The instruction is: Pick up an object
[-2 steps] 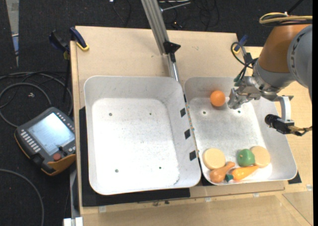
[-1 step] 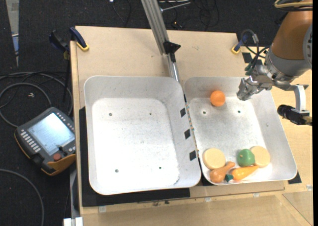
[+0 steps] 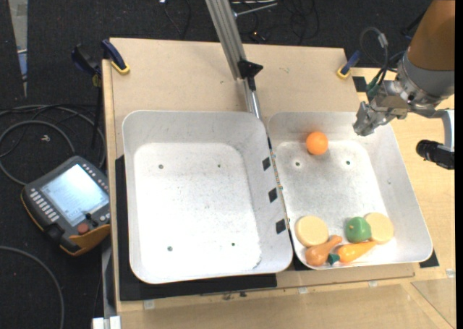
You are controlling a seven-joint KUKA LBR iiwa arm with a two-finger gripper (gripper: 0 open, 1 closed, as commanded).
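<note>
A wooden tabletop (image 3: 188,78) carries two shallow white bins side by side, seen from above at a slant. The left bin (image 3: 192,190) has only specks on its floor. The right bin (image 3: 347,176) holds the things to choose from, six as far as I can count. One orange ball (image 3: 317,143) sits alone near the far end of the bin, well apart from the rest. Clustered at the near edge are two pale yellow discs, one (image 3: 312,231) to the left and one (image 3: 380,227) to the right, a green round piece (image 3: 357,229) between them, a tan pear-shaped piece (image 3: 323,251) and an orange carrot-shaped piece (image 3: 356,251), several touching each other. They look like small toy foods, probably light, stiff and smooth, so likely to roll or slip. The ball seems the easiest target: it stands free, and closing across its widest middle would keep it from squirting out. The clustered pieces would be harder to take without nudging neighbours. The grey arm with its orange band reaches in from the right, and its tool (image 3: 364,124) hangs over the far right corner of the right bin, near the ball but not touching it. Whether the tool is spread or pressed together I cannot tell; nothing is seen in it.
</note>
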